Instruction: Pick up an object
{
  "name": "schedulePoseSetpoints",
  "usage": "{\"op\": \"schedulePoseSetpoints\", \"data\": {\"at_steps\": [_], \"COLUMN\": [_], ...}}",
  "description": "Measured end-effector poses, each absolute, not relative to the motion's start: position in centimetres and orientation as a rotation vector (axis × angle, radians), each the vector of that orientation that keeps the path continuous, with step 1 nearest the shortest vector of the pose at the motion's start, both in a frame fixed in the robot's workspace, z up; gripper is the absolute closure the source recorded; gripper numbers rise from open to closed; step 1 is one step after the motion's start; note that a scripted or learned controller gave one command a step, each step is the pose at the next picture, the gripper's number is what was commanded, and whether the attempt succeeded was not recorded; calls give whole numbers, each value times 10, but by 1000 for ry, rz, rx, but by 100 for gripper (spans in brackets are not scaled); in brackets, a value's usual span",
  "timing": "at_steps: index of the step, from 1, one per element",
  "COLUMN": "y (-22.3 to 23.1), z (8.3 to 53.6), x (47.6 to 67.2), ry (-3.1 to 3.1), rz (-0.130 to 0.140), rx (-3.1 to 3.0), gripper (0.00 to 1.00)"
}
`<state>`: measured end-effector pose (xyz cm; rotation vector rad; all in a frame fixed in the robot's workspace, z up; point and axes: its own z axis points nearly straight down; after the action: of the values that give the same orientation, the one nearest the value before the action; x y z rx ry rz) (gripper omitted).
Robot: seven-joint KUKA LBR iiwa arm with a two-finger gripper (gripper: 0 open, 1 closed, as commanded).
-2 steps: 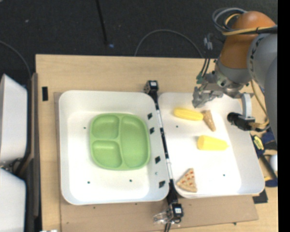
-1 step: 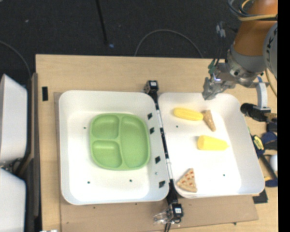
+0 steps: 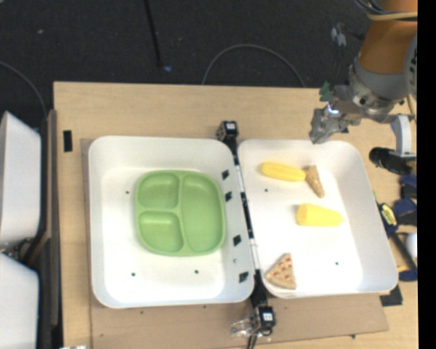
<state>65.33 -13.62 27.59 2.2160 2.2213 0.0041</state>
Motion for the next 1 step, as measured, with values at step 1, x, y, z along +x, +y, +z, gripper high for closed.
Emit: {"op": "schedulePoseSetpoints", "data": {"at_steps": [1], "y": [-90], "z": [267], "x": [623], "ry": [2226], "rz": [-1], "rx": [2217], "gripper": [100]}}
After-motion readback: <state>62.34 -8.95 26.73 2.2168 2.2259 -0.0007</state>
